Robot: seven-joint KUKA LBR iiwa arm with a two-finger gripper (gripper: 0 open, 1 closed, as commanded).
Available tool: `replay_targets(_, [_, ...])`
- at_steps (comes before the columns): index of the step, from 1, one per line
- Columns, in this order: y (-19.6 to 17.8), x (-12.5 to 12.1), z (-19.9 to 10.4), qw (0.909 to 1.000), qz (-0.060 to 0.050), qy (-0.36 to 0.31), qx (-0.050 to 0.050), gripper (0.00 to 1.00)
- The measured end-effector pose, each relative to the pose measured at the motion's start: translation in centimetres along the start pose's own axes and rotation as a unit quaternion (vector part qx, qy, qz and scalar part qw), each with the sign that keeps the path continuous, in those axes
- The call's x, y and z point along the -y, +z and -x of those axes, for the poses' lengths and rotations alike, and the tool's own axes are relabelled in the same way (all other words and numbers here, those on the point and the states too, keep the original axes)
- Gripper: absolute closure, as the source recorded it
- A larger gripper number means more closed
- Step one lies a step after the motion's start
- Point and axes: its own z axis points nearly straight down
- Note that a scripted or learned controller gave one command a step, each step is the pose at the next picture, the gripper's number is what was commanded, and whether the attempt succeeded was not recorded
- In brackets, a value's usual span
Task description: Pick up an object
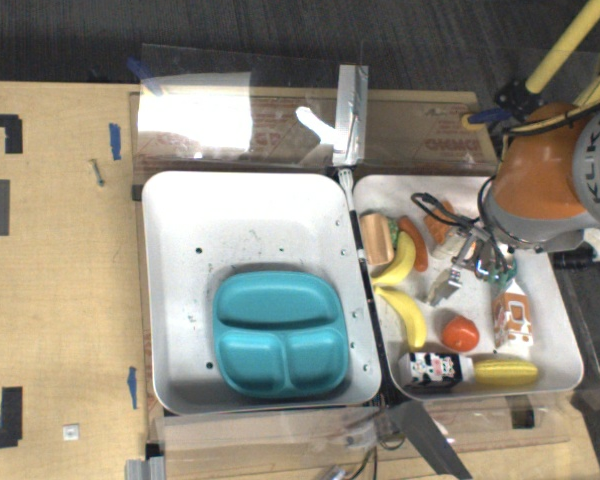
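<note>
White plastic made up both shallow bins on the bench: the left bin (170,268) held a teal three-compartment plate (278,332) lying flat toward its near side, and the right bin (565,338) held a scatter of small toy foods. The grey arm with its orange band (540,183) reached in from the right over the far part of the right bin, and its two-finger gripper (458,268) hung above the middle of that bin. Whether it was open or closed could not be told, and nothing could be seen held in it. A yellow toy banana (401,290) curved along the bin's left side, just left of the gripper, with a brown block-shaped item (377,238) beside its far end. A small red-orange round tomato (460,334) sat near the gripper on the near side. A yellow oblong piece (504,372) lay along the near wall, next to a black-and-white patterned object (435,369). An orange-and-white packet (512,320) lay toward the right wall. An orange carrot-like piece (437,225) lay near the far wall, partly under cables.
</note>
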Motion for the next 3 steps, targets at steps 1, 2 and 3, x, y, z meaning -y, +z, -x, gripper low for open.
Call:
replay_targets(1, [0.0, 4.9, -2.8, 0.9998, -0.001, -0.022, 0.001, 0.00])
replay_targets(2, [-1.5, -3.2, 0.5, 0.9926, 0.000, 0.121, -0.001, 0.00])
replay_targets(3, [0.1, -5.2, 2.2, 0.9862, -0.001, 0.166, -0.001, 0.00])
